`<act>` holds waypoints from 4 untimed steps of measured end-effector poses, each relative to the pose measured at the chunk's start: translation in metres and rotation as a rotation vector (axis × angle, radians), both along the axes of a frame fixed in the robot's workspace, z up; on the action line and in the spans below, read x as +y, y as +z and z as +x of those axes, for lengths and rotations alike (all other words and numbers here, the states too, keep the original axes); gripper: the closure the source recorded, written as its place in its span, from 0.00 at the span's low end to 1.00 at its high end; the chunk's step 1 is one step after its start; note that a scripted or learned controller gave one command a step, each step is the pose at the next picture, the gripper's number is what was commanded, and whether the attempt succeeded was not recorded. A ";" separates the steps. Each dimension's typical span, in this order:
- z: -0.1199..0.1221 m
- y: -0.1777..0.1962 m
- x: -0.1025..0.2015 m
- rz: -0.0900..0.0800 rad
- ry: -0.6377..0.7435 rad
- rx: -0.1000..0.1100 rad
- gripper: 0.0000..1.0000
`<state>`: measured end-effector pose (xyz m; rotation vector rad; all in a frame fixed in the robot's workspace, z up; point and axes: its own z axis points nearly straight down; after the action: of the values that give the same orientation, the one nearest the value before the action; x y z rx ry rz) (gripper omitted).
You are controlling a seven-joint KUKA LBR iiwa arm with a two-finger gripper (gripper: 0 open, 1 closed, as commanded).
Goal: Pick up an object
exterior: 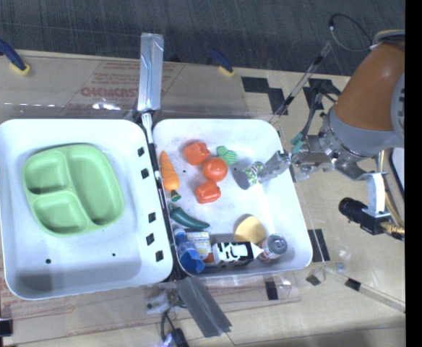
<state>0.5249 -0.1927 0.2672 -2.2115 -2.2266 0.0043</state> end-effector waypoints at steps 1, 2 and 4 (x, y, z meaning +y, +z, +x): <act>0.111 -0.132 0.004 0.000 0.219 -0.005 0.00; 0.132 -0.174 0.098 -0.001 0.139 -0.003 0.00; 0.133 -0.073 0.111 -0.001 0.046 -0.006 0.00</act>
<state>0.6576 -0.0818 0.1944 -2.1635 -2.2803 -0.0010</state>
